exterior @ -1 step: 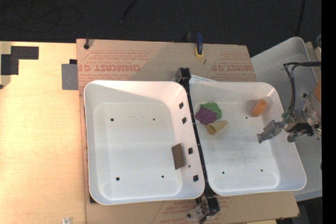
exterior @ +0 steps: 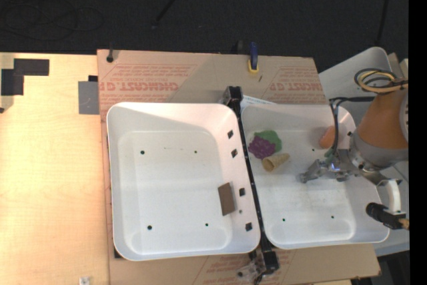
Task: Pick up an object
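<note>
Grey metal gripper (exterior: pixel 313 173) low over the right bin (exterior: pixel 313 233), reaching in from the right, tips pointing left. Too small and blurred to tell its state; nothing visibly held. Just left and slightly beyond the tips: tan cone (exterior: pixel 275 161), lying on its side, long axis running left-right with a slight tilt, wide end toward the gripper. Touching or almost touching that cone on its far-left side: purple and green clump (exterior: pixel 265 143). Up and to the right of the tips, near the wrist: orange object (exterior: pixel 327 137), partly hidden by a cable. Across the divider, in the left bin (exterior: pixel 133 237): brown block (exterior: pixel 227 199), well apart. Nearest candidate by judgement: the cone, a short push leftward along the gripper's own line, so likely a grasp across its narrow width.
</note>
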Robot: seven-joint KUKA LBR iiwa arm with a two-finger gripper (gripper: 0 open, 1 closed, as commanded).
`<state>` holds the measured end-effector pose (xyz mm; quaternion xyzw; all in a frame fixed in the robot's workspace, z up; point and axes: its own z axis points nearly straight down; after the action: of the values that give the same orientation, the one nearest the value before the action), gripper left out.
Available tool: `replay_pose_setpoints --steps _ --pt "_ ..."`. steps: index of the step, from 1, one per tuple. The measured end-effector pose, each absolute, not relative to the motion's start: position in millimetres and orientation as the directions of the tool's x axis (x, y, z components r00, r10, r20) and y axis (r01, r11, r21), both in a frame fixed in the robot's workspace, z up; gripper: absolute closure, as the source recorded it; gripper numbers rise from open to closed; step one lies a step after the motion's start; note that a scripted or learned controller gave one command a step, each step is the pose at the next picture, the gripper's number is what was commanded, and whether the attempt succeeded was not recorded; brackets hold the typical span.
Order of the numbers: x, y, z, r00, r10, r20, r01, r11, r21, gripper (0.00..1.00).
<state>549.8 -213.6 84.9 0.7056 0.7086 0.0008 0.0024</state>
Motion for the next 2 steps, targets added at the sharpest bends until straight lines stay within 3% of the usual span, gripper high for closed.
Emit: replay_pose_setpoints --steps 1,2 --pt "638.0 -196.8 103.4 -0.005 1.000 -0.001 1.000 0.005 0.007 0.00" --pt "633.8 -197.6 101.8 -0.003 1.000 0.000 1.000 0.003 -0.001 0.00"
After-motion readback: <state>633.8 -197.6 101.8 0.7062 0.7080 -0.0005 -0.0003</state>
